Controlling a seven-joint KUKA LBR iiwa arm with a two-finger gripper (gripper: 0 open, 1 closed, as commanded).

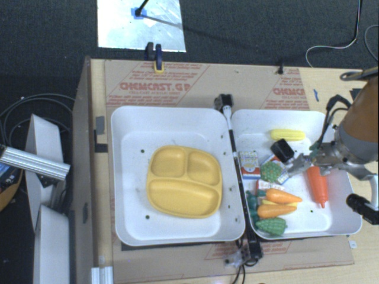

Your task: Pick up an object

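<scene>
The right bin [340, 218] holds several toy foods. A yellow corn cob [288, 135] lies at the back, with a black piece [282, 150] just in front of it. Lower down are a green bumpy piece [271, 172], an orange carrot [283, 196], a yellow-orange piece [275, 209] and a green piece [270, 226]. An orange bottle shape [318, 186] lies to the right of them. My gripper [296, 165] reaches in from the right, low over the bin, between the black piece and the orange bottle shape, with its tip next to the green bumpy piece.
The left bin [127, 158] holds a yellow divided plate [184, 180]. A white and red card [249, 163] lies by the divider between the bins. The grey arm with its orange band [359, 126] hangs over the right bin's far right side. Cables run along the right edge.
</scene>
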